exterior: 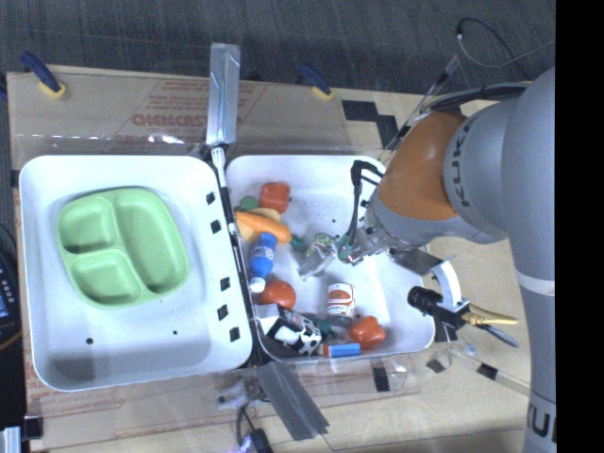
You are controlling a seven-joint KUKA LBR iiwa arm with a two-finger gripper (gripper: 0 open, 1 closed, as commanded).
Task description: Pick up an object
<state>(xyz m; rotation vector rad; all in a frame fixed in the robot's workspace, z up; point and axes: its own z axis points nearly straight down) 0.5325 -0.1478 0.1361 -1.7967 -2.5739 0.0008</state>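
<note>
The right bin [311, 173] holds several small items. My gripper [328, 251] hangs low over its middle, right by a small greenish item [323, 243] that it partly hides. Whether that item is gripped is unclear. To its left lie a blue bottle [261, 254], a yellow and orange piece [261, 224] and a red-orange block [275, 196]. Just below the gripper stands a small red-labelled can [340, 301]. A red round item [278, 293], a red pepper [367, 330], a black-and-white toy [298, 336] and a blue stick [342, 350] lie along the near side.
The left bin [57, 347] carries a green divided plate [121, 244]. The grey arm with its orange band [420, 173] reaches in from the right over the right bin's far right corner. A metal divider [223, 92] stands between the bins at the back.
</note>
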